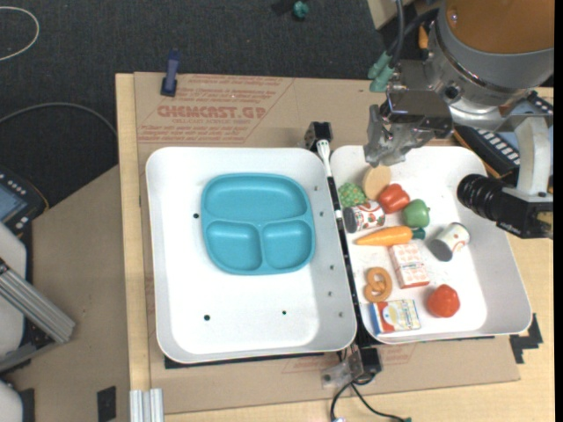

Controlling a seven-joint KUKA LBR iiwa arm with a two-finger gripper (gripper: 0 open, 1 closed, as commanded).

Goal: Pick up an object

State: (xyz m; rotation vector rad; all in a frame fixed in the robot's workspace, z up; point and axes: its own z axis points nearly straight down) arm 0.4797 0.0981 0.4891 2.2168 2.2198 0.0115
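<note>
I've got the claw (384,155) poised above the tan slice (377,181) at the right bin's (506,310) far corner (can't tell its spread); next call, I'd say: straight descent.

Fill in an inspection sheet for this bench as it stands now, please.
Surface: bench with printed cardboard top, bearing two white bins side by side.
Job's things: right bin holds carrot, red pepper, green pepper, tomato, pretzel, small carton, flat packet, broccoli, can, tan piece, white cup.
Clutter: left bin holds a blue divided plate.
Grippers: tool above the right bin's far edge, over the tan piece; finger state unclear.
Cables: black cable at the near edge; thin wires on the floor.
Surroundings: dark carpet; blue clip.
</note>
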